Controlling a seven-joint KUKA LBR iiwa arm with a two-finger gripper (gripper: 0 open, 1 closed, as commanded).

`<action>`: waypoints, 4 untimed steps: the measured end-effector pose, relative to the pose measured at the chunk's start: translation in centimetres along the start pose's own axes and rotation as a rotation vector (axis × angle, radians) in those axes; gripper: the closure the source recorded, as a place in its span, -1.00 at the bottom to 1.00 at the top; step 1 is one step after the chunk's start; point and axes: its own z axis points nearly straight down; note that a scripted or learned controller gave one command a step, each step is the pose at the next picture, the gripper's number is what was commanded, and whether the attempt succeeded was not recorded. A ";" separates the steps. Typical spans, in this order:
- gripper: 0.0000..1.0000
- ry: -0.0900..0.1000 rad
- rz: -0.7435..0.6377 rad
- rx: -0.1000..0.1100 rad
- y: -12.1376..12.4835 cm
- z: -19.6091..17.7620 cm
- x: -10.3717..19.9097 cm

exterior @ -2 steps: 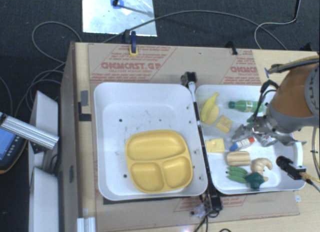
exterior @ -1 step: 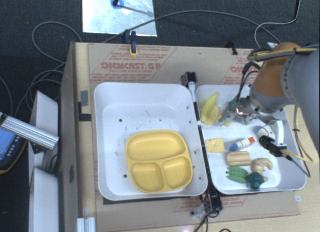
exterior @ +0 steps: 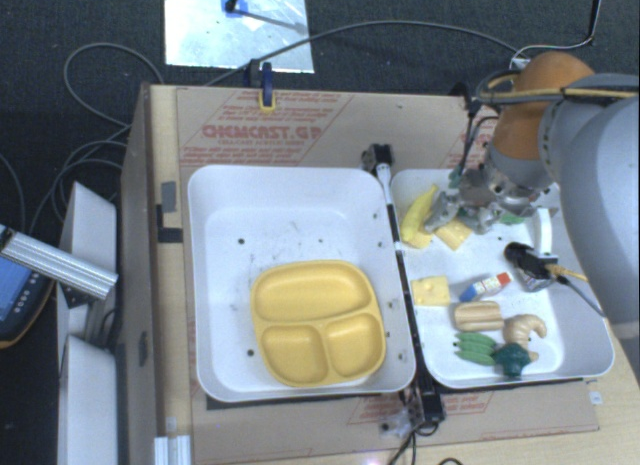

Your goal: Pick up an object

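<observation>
The tool, its grip state impossible to tell, hangs directly over the yellow wedge, a banana just beside.

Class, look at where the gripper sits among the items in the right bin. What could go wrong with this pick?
1. The gripper sits low among crowded yellow pieces; it may catch two or nudge them away.
2. It works close to the right bin wall beside the left bin, so a piece could get pinned there.
</observation>
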 end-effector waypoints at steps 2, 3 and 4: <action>1.00 -0.011 -0.014 -0.055 -2.9 -5.8 -3.3; -1.00 -0.010 -0.015 -0.054 -2.9 -5.7 -3.2; -1.00 -0.008 -0.016 -0.053 -9.0 -6.5 2.3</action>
